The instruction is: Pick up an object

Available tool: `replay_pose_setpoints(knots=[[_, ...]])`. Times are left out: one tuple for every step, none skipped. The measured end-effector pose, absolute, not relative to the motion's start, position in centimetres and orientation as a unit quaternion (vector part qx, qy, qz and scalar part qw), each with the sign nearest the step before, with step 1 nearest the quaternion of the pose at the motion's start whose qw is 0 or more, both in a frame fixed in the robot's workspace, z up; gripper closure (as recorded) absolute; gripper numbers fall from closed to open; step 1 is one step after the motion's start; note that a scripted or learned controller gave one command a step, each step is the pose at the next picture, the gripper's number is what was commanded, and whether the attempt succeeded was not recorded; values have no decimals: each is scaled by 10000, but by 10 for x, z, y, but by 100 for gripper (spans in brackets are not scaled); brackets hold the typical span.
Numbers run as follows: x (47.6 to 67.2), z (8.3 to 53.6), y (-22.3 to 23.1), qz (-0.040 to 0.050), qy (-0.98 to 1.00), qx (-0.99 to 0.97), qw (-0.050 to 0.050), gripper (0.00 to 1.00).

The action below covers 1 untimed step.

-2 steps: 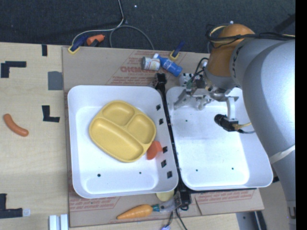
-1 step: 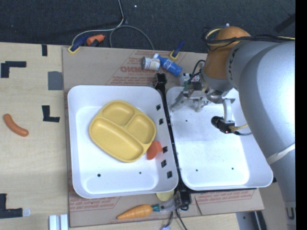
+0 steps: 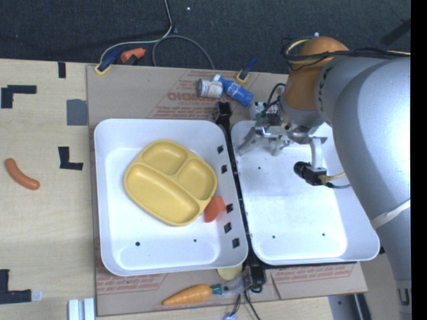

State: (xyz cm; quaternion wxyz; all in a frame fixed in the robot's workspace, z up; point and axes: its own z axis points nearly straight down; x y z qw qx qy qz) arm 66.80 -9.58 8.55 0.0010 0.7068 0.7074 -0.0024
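Claw (image 3: pixel 270 135) is hanging over the far-left corner of the right bin (image 3: pixel 300 245); you can't tell its state from here, nothing seen in its grip. Arm (image 3: pixel 373 125) is covering the bin's right side. Across the divider, left bin (image 3: pixel 113 245) is holding a yellow sectioned plate (image 3: pixel 170 181) w/ a small orange piece (image 3: pixel 213 209) touching its near-right edge. Toy carrot (image 3: pixel 188 295) is lying on the counter (image 3: pixel 40 245) just in front of the bins.

yellow plate (image 3: pixel 171 181), white bins (image 3: pixel 107 139), orange carrot (image 3: pixel 187 295)
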Motion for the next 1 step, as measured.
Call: replay_pose_setpoints(knots=[[650, 87, -100, -16, 7070, 7072, 1, 0]])
